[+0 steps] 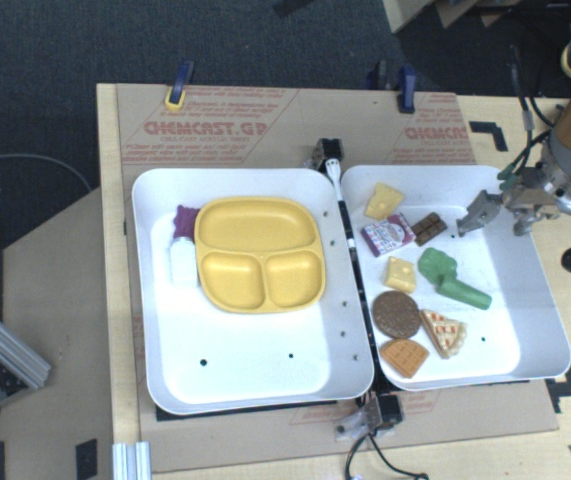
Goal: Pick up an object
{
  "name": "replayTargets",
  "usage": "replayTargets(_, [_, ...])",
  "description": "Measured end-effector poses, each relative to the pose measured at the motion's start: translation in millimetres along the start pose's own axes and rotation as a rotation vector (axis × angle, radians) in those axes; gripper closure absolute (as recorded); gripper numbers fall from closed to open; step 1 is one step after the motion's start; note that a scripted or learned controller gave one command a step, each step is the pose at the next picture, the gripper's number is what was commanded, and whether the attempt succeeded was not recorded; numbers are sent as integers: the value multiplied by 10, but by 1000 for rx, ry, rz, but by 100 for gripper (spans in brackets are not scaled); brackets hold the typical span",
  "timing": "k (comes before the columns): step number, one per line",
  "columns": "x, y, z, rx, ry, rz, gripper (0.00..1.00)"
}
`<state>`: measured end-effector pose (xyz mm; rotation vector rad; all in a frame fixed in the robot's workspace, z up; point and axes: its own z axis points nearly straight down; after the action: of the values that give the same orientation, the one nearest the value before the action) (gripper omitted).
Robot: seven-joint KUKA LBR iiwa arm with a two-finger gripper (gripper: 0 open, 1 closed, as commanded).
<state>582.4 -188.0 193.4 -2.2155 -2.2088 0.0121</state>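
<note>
Look at the right bin (535,298). That is your landmark. Your gripper (495,211) hangs over its far right corner, and its two fingers are spread apart with nothing between them.

The toys lie in the left and middle part of that bin. The closest one to the fingers is the small brown block (428,228), just to their left. A bit nearer the front edge lies the green toy (450,276). Its long side runs at a slant, from the middle of the bin toward the front right. So from the fingers you would go left and toward the front to reach it.

Along the bin's left wall sit a yellow cheese wedge (384,201), a purple packet (387,234) and a small yellow cube (401,273). At the front lie a round brown cookie (397,314), a pizza slice (444,332) and a waffle (404,357).

The arm is cut off at the picture's edge. You can't tell how high the fingers are above the bin.
</note>
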Motion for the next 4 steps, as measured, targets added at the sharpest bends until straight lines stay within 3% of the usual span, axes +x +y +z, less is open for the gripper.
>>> replayTargets(1, [2, 31, -77, -14, -3, -3, 0])
replayTargets(3, [26, 11, 1090, -9, -1, -3, 0])
replayTargets(4, [16, 25, 947, -16, -4, -2, 100])
